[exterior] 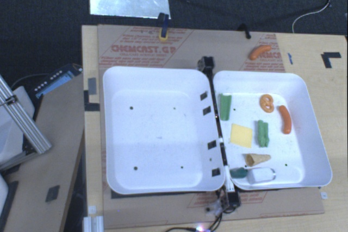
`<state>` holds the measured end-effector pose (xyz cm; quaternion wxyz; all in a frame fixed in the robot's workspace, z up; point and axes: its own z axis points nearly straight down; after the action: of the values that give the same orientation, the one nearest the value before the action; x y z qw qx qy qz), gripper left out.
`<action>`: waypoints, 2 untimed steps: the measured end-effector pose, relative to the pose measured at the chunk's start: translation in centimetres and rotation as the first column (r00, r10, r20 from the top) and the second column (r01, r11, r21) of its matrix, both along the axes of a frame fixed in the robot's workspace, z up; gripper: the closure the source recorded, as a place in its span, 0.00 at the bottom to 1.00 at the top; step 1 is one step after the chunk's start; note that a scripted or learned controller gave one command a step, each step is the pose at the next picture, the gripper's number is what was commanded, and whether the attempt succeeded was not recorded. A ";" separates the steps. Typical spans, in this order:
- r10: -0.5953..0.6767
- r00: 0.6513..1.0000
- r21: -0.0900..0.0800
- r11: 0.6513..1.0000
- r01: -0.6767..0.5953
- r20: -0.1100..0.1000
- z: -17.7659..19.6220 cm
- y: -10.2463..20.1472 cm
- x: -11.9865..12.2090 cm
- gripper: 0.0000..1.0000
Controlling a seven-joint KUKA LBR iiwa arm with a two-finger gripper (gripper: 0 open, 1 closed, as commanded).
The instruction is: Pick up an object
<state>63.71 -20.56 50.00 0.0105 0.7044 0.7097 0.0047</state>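
A: Which piece would you go for first?

B: Everything sits in the right bin. The yellow square lies near its middle with bare white floor on most sides, so it looks like the easiest target. The orange sausage is also well apart from its neighbours.

A: And the ones to avoid?

B: The green block lies just beside the wall shared with the left bin, and the white piece and the dark green bit crowd the near corner. Fingers coming down there would likely strike a wall.

A: How should the approach go?

B: Straight down over the chosen piece, fingers set across its short side, closing only once they straddle it. The yellow square looks flat, so I judge the tips must reach almost to the floor.

A: Where does it lie relative to the gripper, and how is the arm posed?

B: I cannot tell; with no gripper position to measure from, I cannot say how wide it is or whether it has anything. One more orange sausage lies on the cardboard beyond the bins.
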 end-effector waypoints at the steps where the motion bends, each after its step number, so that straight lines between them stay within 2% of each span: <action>1: -0.004 1.000 0.006 1.000 0.004 -0.017 1.1 0.5 0.2 1.00; 2: -0.002 1.000 0.005 1.000 0.002 -0.018 -2.1 -0.1 3.2 1.00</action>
<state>66.93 -20.62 47.91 0.0023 0.7053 0.7089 0.0004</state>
